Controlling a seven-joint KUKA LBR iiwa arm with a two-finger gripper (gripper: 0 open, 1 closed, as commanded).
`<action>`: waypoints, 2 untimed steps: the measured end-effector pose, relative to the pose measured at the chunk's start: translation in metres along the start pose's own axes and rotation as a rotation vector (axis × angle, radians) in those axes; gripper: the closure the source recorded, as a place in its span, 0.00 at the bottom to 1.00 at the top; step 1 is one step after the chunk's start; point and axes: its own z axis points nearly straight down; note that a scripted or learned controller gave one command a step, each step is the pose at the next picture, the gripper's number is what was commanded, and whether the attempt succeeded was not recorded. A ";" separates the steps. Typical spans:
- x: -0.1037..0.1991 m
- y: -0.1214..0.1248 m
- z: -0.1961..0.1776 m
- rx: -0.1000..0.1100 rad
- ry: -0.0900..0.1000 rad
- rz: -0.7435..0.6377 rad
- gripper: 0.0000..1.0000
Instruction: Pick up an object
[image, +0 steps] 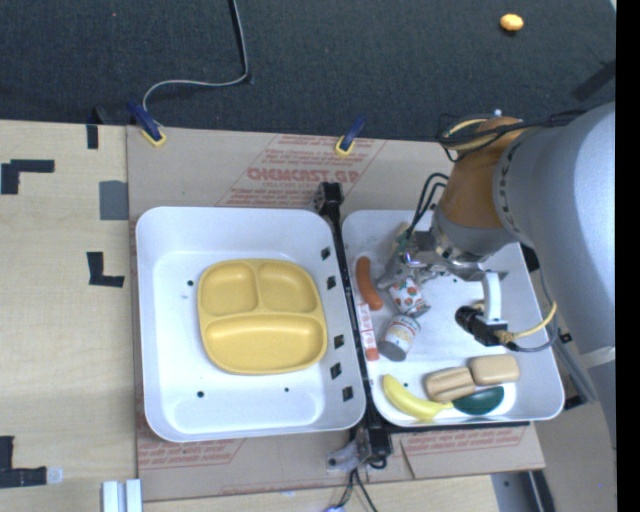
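Observation:
My gripper (413, 262) hangs low over the upper middle of the right bin (530, 400), below the arm's orange band (478, 195). Just under its tip lies a small white and red patterned object (407, 296); I cannot make out whether the two touch. An orange-red sausage (368, 283) lies to its left by the bin's left wall. A small grey can (398, 337) lies on its side just in front of the patterned object. Along the bin's front edge sit a yellow banana (408, 400), a tan bread roll (470, 378) and a dark green object (482, 402).
The left bin (165, 240) holds a yellow divided plate (263, 313). A black divider with clips (345, 300) runs between the bins. The grey arm (570, 230) covers the right bin's far right side, and a black cable fitting (478, 322) hangs from it over the bin.

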 end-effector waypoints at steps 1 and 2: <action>0.057 -0.004 -0.123 0.004 0.003 -0.002 1.00; -0.016 -0.011 -0.127 0.007 0.001 0.001 1.00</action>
